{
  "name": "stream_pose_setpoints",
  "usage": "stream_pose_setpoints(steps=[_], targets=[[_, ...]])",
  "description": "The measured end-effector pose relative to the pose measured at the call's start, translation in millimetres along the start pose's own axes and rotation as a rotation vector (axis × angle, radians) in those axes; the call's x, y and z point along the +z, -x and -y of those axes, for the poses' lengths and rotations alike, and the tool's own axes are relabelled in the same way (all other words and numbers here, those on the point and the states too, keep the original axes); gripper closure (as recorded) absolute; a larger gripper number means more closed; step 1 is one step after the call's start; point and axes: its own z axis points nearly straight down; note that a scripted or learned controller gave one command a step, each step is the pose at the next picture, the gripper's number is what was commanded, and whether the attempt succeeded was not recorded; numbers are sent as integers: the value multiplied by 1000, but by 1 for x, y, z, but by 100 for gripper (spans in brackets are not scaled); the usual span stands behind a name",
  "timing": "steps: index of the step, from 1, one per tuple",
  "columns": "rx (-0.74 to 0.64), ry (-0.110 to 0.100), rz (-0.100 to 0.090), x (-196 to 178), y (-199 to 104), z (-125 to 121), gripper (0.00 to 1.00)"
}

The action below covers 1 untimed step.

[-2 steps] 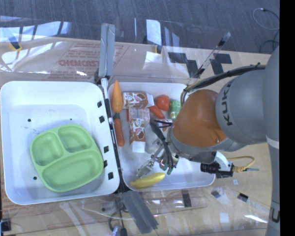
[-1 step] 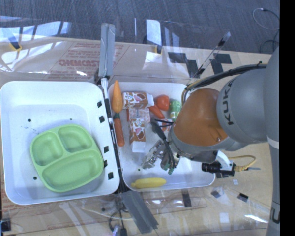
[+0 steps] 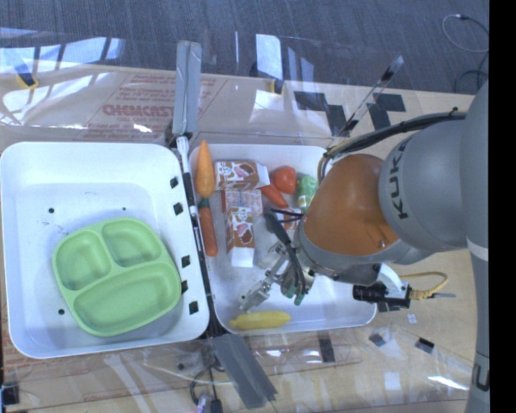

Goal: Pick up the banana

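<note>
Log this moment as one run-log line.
task: pick up banana | gripper: right bin, just above banana | grasp: none seen | left bin: green tray

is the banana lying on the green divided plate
No, the banana lies on the floor of the right bin near its front edge, while the green divided plate sits in the left bin.

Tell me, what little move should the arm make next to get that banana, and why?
Probably a short shift toward the bin's near edge, then down. The gripper sits just above the banana, which lies flat by the right bin's near wall, apart from the other food, not yet between the fingers.
</note>
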Motion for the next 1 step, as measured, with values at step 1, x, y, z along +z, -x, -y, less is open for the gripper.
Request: stream_pose_setpoints(steps=[1], targets=[[-332, 7, 23, 3, 29, 31, 0]])
